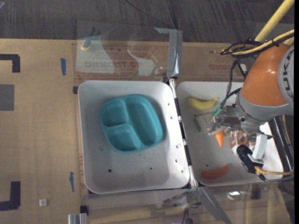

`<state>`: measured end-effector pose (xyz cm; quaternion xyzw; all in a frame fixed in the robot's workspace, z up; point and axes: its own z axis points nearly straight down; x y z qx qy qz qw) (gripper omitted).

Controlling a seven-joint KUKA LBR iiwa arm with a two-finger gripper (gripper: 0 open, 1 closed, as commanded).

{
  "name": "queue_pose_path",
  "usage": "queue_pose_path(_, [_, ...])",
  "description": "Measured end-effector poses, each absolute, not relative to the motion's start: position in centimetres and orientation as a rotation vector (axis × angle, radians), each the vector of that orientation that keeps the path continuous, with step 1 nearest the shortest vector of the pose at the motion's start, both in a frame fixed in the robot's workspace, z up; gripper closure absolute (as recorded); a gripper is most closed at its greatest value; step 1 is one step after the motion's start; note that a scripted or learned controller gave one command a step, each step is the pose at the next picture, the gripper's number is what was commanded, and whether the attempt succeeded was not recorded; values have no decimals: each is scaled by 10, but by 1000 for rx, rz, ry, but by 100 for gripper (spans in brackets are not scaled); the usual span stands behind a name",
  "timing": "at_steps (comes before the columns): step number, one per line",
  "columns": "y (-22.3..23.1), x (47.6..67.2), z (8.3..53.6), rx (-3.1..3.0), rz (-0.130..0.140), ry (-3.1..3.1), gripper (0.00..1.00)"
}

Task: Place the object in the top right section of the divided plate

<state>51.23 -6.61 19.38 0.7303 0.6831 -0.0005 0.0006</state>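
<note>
Hanging over the right bin (202, 155) of two set side by side on the desk (37, 139), reaching in from the right: grey arm (264, 85) with orange band. Ending in the end effector (220, 125) above the middle of that bin; open or closed, cannot tell.

Lying just under the end effector, at mid-bin: small orange carrot (219, 138). Long axis running from the far edge toward the near edge, tilted only a little. Broad end toward the far edge, up against the end effector; narrow tip pointing at the near edge. Gripped or merely beside the tool, cannot tell.

Sitting in the left bin (131, 171), somewhat toward its far edge: teal divided plate (133, 122), turned at a slant to the bin's sides. One long section on the side nearer the right bin, two smaller ones on the other side. Well apart from the carrot, with the bins' shared rims between.

Sharing the right bin: banana (202, 103) near the far left corner, lying crosswise; orange-red sausage (215, 173) along the near edge.
</note>
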Motion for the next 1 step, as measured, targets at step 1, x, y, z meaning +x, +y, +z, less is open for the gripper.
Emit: queue_pose_path(1, [31,537,184,2187,1,2253,100])
